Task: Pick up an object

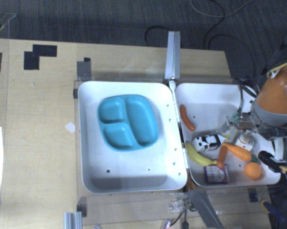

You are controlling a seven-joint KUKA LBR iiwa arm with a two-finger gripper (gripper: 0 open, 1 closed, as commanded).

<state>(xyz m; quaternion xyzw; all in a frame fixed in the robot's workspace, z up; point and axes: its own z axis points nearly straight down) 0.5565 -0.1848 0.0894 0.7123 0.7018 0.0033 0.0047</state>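
Note:
The right bin (208,95) holds a reddish sausage (187,118), a black-and-white cow toy (206,142), a yellow banana (198,155), an orange carrot (238,151), a small orange fruit (252,170) and a purple can (216,174). My gripper (236,130) hangs low over the right half of this bin, just above the carrot and to the right of the cow toy. The wrist hides how it stands, and I see no object lifted in it.
The left bin (86,142) holds a blue divided plate (128,121). A metal post (173,56) stands behind the seam between the bins. The arm's orange band (276,92) overhangs the right bin's far right side. Cables lie on the dark floor behind.

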